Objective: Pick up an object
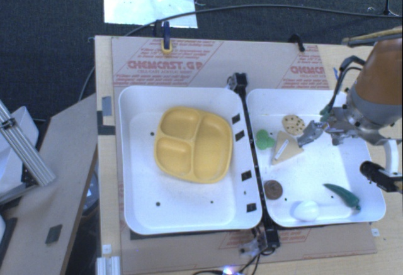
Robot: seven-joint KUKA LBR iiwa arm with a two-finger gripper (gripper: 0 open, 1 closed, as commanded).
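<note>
While the gripper (310, 135) hovers beside the cheese wedge (286, 148) in the right bin (371, 207) — finger state I cannot tell — the approach step needs a descent onto the wedge.

Bright even overhead light, faint shadows, perhaps slight softness.

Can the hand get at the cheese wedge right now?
Probably yes. The hand sits just right of the wedge, with nothing lying on it; the cookie and green piece crowd it.

Yellow tray (192, 143); white bins (141, 204); speckled tan cookie (293, 124); green pepper (342, 195).
</note>
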